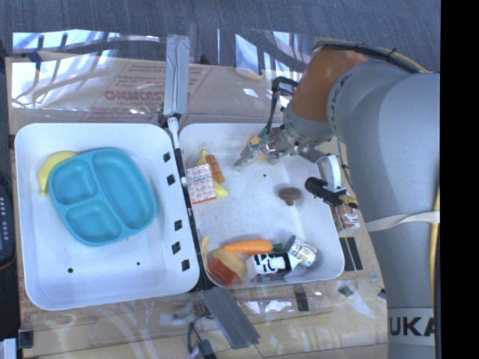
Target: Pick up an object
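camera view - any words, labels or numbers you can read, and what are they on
"UKA", cut off at the frame edge: on the arm's base.
Red print on the cardboard behind the bins: too blurred to read.
Print on the small packet in the right bin: too small to read.

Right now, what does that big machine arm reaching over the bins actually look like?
It is a thick, rounded grey arm with an orange band above the wrist. At its end sits a small metallic tool, with thin dark cables looping nearby. White letters "UKA" mark its base.
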`<state>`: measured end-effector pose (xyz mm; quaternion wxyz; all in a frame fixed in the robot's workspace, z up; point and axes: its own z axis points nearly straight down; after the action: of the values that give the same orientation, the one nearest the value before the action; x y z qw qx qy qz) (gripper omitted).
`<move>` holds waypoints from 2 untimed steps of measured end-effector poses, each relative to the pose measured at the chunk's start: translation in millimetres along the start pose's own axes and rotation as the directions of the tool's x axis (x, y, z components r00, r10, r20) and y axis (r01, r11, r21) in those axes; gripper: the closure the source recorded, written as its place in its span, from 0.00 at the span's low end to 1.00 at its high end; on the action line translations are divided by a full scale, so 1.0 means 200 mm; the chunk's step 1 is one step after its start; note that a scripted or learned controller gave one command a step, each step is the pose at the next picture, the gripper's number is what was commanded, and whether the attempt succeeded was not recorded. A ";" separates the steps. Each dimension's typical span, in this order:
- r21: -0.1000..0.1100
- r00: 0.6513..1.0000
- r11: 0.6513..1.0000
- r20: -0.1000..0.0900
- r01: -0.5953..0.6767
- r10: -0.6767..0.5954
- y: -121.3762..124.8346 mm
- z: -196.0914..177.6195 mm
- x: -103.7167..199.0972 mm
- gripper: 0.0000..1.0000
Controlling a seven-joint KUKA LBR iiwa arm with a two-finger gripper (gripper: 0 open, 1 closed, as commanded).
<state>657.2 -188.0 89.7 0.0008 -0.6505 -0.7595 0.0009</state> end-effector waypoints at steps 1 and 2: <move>0.002 1.000 1.000 -0.001 0.004 -0.004 0.00 -0.04 0.00 1.00; 0.003 1.000 1.000 -0.001 0.004 -0.004 0.00 -0.04 0.00 0.00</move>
<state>657.5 -187.8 97.4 0.0020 -0.6489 -0.7608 0.0017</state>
